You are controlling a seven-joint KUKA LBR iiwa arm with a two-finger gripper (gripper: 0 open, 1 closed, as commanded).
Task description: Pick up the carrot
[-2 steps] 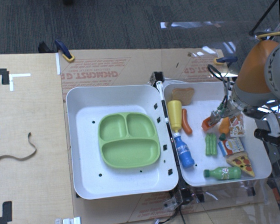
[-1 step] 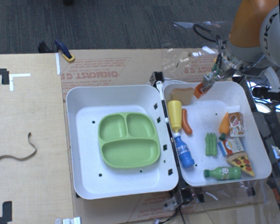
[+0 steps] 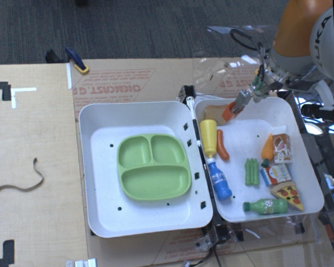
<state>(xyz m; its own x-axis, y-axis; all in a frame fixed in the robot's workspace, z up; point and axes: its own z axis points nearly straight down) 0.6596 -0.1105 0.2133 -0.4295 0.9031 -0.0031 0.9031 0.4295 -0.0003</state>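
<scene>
Green toy bottle [image 3: 265, 206] by the right bin's [image 3: 298, 130] near edge; carrot [image 3: 267, 147], towards its right wall beside a carton [image 3: 281, 148], likely light, stiff, slick, best pinched mid-body; jaws [image 3: 233, 109], over the far-left corner, closed on an orange piece [image 3: 228, 111].

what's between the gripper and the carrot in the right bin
In the camera view, only bare white bin floor lies between the gripper at the bin's top edge and the carrot lower right of it. The hot dog sits off to the left.
</scene>
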